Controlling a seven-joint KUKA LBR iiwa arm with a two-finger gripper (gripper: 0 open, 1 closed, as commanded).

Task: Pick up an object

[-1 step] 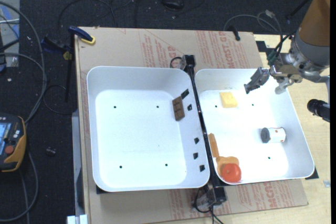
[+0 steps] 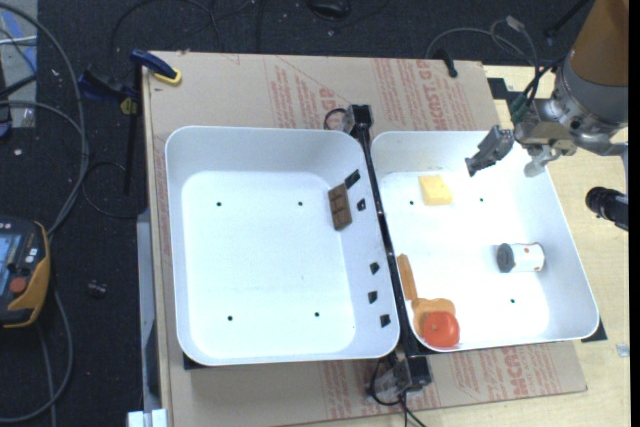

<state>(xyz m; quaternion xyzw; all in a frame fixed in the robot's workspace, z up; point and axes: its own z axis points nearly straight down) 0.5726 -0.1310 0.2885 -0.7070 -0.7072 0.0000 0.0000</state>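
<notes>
My gripper (image 2: 512, 158) hangs over the far side of the right bin (image 2: 560, 215), open, with nothing between its fingers. A pale yellow block (image 2: 434, 189) lies in that bin, left of and slightly nearer than the gripper. Closer to the front lies a white cylinder with a black end (image 2: 520, 258). In the bin's front left corner sits a red ball (image 2: 438, 327) against an orange piece with a long handle (image 2: 408, 281). In the left bin (image 2: 200, 215), a brown block (image 2: 340, 207) rests near the right wall.
A small black piece (image 2: 352, 181) lies just beyond the brown block. Several small black clips (image 2: 373, 267) line the wall between the bins. Cables and a blue-and-yellow clamp (image 2: 155, 67) lie beyond the board's far left corner.
</notes>
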